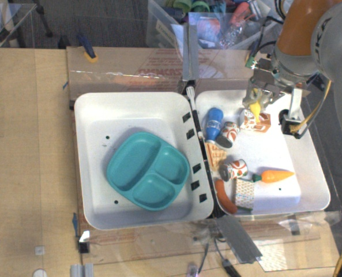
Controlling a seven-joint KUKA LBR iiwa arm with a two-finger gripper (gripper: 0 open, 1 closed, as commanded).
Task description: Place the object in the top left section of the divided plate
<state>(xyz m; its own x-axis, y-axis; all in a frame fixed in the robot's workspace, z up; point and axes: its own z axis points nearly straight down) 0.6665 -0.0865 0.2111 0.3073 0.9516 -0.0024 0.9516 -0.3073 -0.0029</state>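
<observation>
1. My hand [257,101] hangs over the far end of the right bin [309,172], and a small yellow object [254,108] shows just under it. It looks pinched at my fingertips, so I judge I am holding it narrowly, though the view is small and I would not swear to it.
2. Just beneath and beside my hand lie a red-and-white packet [258,122] and, further to its left, a blue bottle [213,122].
3. Nearer the camera from my hand lie an orange carrot [276,176], a red-and-white can [235,169] and a red sausage-like toy [224,195].
4. The divided plate [147,169], teal, sits in the left bin [96,126], well to my hand's left across the divider [196,149]. None of its three sections holds anything.
5. As I judge it, the pick is at best just made. Left to do: lift clear, carry across the divider, lower over the plate's top left section, release.
</observation>
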